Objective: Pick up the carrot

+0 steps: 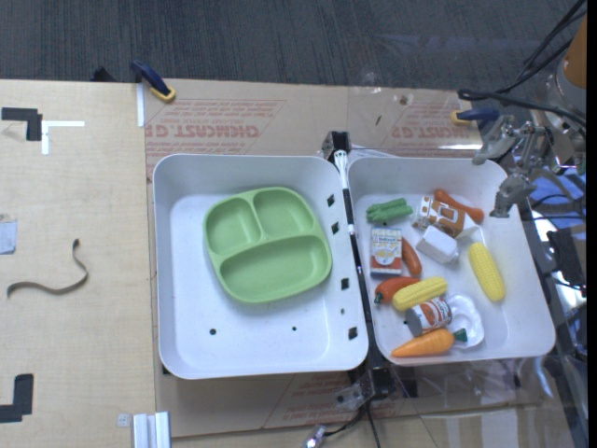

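Camera view: surface (75, 343) carries two white bins. Left bin (187, 343) holds a green divided plate (268, 244), nothing to do w/ the task. Right bin (522, 329) is crowded w/ toy food. Arm (569, 119) sits at the far right edge above the bin's back corner; hand (511, 194) hangs near the bin's right rear rim, well apart from the target. Can't tell whether the hand is open or closed; too small and cluttered w/ cables.

Carrot (424, 344) lies at the front edge of the right bin, tip pointing left, close to the front wall.

Risks, as I judge them:
- Front wall is just beside the carrot, so one side of the hand could hit the rim on descent.
- Small can (431, 315) touches or nearly touches the carrot from behind; it may get pinched along w/ it or knocked.
- White piece (471, 325) just right of the carrot could snag.
- Tapered, rounded shape may squirt out if gripped near the tip.
- Lookalikes: another orange piece (457, 203) at the back, plus an orange-red one (396, 286) mid-bin; wrong pick is possible.

Also around: corn cob (486, 271), second yellow corn (420, 293), green veg (389, 211), juice carton (386, 250), white block (436, 245).
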Tool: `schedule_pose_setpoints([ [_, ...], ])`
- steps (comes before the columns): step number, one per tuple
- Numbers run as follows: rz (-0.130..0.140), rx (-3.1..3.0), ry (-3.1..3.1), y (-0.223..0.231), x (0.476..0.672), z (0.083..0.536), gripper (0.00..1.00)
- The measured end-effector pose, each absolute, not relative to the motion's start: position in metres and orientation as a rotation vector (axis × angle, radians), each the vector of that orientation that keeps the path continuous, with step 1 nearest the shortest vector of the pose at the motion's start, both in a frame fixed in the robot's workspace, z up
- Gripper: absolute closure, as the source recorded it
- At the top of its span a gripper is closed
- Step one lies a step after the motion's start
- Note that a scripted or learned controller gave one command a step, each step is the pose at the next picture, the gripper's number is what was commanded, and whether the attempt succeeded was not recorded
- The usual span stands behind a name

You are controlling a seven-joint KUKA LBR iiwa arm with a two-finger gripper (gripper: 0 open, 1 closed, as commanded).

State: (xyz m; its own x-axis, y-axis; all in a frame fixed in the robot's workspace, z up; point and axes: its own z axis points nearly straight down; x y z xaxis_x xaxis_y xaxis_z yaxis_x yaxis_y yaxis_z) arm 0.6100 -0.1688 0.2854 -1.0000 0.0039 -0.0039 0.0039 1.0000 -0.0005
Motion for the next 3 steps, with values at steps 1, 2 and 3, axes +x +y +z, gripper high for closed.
schedule_pose_setpoints([
  [1,0.001,-0.426,3.109,-0.123,0.608,0.220,0.00],
  [2,0.000,-0.676,3.062,-0.090,0.558,0.282,0.00],
  [3,0.002,-0.459,3.107,-0.039,0.522,0.233,0.00],
])
